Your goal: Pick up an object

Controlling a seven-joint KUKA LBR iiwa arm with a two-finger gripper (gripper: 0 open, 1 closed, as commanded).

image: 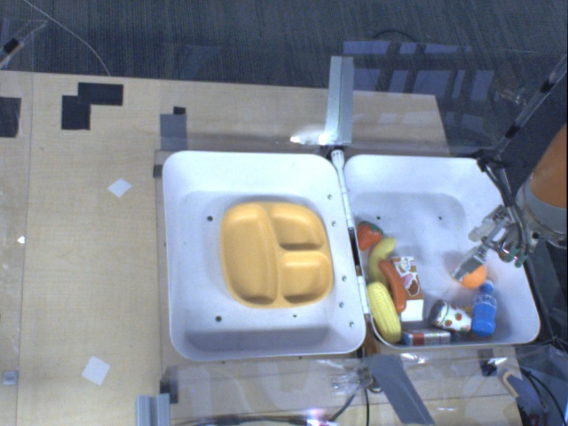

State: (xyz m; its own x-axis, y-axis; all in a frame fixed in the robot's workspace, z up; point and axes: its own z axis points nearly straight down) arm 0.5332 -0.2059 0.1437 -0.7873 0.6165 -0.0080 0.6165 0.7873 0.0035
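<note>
My gripper (476, 247) hangs over the right side of the right bin (417, 185), and its fingers (468, 262) look open with nothing between them. A small orange object (477, 277) lies just below the lower fingertip, touching or nearly touching it. A blue bottle (484, 310) stands right in front of the orange object. Further left in the same bin lie a yellow corn cob (382, 309), a banana (382, 253), a red-orange fruit (369, 235), a small red and white carton (407, 282) and a printed can (449, 317).
The left bin (191, 193) holds a yellow divided plate (275, 254). A metal post (340, 96) stands behind the wall between the two bins. The arm's orange band (546, 180) shows at the right edge. Bare white floor (417, 207) spans the right bin's back half.
</note>
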